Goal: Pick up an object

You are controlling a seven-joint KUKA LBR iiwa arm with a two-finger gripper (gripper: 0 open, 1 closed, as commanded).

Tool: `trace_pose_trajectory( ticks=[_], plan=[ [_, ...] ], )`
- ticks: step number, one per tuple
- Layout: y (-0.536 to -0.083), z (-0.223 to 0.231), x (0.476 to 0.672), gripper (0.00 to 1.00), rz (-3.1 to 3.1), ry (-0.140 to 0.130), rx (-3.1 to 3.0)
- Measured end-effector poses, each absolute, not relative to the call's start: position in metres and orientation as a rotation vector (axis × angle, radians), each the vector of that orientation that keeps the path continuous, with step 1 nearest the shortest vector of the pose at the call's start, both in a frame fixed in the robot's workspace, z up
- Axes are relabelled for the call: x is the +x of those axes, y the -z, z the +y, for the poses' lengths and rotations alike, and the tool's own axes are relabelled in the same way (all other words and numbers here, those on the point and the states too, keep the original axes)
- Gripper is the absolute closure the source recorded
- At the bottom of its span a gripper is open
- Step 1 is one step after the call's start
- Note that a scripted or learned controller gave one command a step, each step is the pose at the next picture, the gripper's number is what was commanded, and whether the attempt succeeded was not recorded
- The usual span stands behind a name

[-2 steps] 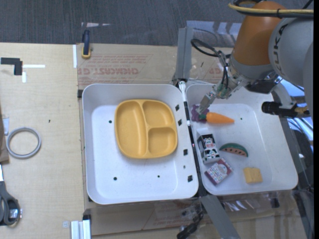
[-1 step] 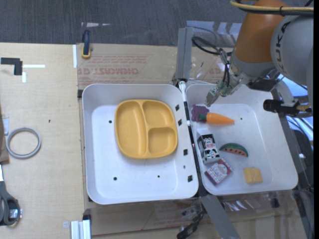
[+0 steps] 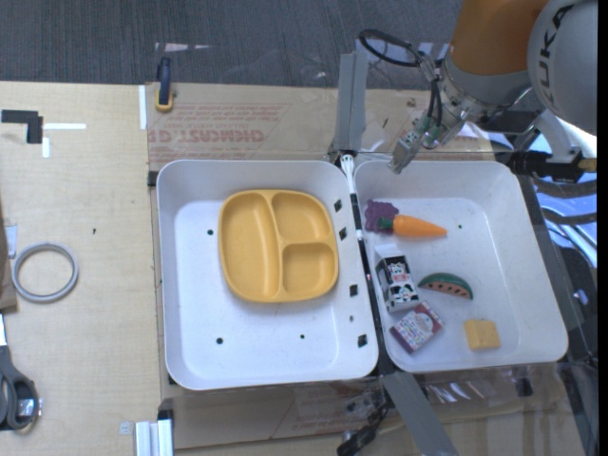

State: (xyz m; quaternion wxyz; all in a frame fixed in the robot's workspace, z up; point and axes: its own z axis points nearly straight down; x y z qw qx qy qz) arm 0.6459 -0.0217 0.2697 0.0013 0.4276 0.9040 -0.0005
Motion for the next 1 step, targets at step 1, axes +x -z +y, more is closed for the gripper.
trace_pose_trajectory(
  ticks=[1],
  plan=[
    [-0.2693,-0.0215,0.6458,0.00,2.838,0.002,1.343]
  ],
)
